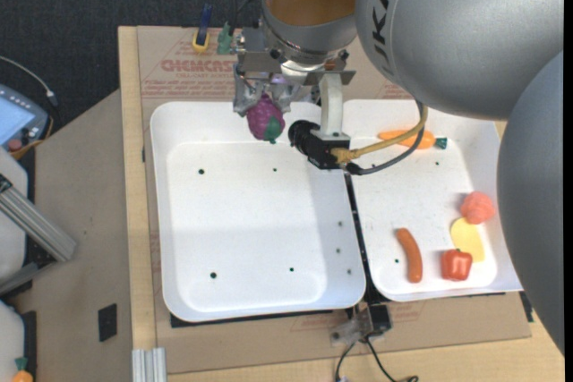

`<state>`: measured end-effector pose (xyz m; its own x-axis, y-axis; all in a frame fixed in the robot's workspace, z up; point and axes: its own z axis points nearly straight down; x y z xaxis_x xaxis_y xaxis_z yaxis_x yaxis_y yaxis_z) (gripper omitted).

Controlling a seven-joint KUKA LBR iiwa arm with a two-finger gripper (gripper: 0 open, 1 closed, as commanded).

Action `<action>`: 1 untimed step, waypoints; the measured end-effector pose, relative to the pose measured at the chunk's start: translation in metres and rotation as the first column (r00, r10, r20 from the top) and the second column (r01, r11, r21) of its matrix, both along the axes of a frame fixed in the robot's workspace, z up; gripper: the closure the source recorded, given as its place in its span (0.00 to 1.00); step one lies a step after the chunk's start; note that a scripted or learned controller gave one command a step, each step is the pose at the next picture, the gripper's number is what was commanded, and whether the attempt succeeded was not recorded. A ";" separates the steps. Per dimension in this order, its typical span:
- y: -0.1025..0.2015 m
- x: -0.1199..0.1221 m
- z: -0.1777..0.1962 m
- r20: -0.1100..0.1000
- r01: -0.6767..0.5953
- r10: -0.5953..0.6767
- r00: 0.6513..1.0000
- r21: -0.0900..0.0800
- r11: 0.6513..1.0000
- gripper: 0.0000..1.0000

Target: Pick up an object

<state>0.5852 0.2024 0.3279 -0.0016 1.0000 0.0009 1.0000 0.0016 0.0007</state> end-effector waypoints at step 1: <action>0.000 0.000 0.010 0.002 -0.001 0.001 1.000 0.000 1.000 1.00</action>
